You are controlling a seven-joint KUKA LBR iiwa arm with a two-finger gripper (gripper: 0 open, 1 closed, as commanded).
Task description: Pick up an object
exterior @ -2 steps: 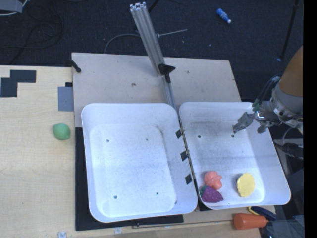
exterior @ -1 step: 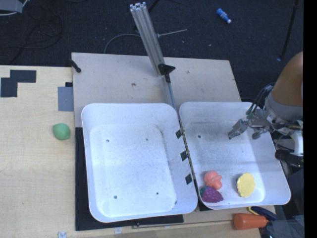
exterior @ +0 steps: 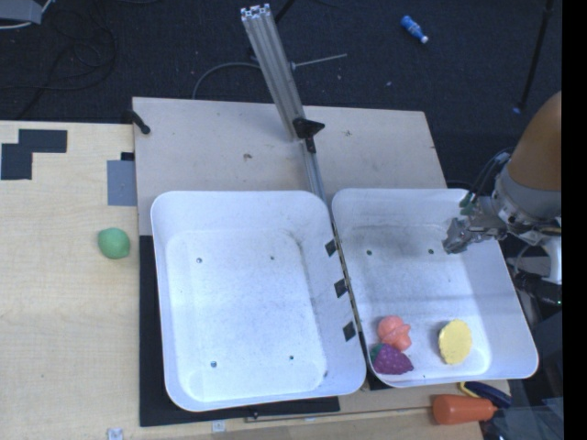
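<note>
Here, the tool [exterior: 456, 238] hangs over the right bin [exterior: 431, 211] near its far right edge; its grip state cannot be told. A yellow object [exterior: 455, 341], orange object [exterior: 393, 330] and purple object [exterior: 393, 360] lie at the bin's near end.

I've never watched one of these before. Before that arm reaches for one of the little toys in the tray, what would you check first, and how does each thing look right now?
1. Toys to pick are in the right bin: ok. An orange-pink toy, a purple one and a yellow one lie near its front edge.
2. Gripper is above that bin: ok, over its far right part.
3. Gripper carries nothing: ok, nothing seen at its tip.
4. Gripper is above a toy: not ok, the toys lie nearer the front.
5. Toys lie apart: not ok for the orange-pink and purple ones, which touch; ok for the yellow one.
</note>
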